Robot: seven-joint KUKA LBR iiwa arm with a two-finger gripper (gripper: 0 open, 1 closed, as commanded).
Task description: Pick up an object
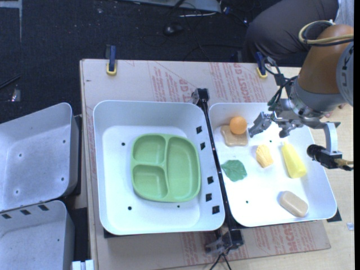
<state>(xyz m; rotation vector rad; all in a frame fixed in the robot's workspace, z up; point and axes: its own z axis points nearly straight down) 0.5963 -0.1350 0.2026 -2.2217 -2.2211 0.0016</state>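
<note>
Yellow block (293,160) w/ long axis near-far, slightly tilted; pincer (272,124) above, spread open, holding nothing.

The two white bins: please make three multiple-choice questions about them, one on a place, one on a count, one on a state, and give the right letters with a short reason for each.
1. Where does the green divided tray lie?
A. in the left bin
B. in the right bin
C. on the bare bench

2. How many loose items lie in the right bin?
A. three
B. six
C. nine

3. What is the state of the gripper?
A. shut on the orange ball
B. open with nothing between its fingers
C. shut on the yellow block

Answers:
1. A, the tray rests inside the left bin.
2. B, there are the orange ball, the tan piece under it, the green leaf-like piece, the small yellow piece, the yellow block and the tan oval.
3. B, its fingers stand spread above the bin's upper part, grasping nothing.
</note>
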